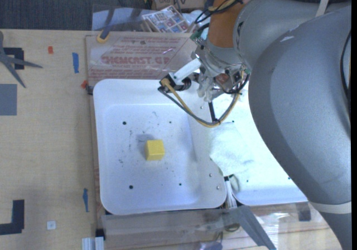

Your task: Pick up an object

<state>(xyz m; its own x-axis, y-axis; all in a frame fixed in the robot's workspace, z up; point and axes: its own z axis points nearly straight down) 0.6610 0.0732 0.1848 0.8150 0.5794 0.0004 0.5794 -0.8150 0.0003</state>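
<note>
A small yellow cube (155, 149) lies near the middle of the left white bin (111, 104). The grey arm with its orange band comes in from the upper right. Its gripper (209, 84) hangs over the divide between the two bins, up and to the right of the cube and well apart from it. Wrist parts and looping yellow-black cables hide the fingers. Nothing shows between them.
The right bin (262, 182) holds a crumpled white cloth (234, 151) and is largely covered by the arm. A cardboard panel (139, 56) lies behind the left bin. Blue tape marks and black brackets dot the wooden bench on the left.
</note>
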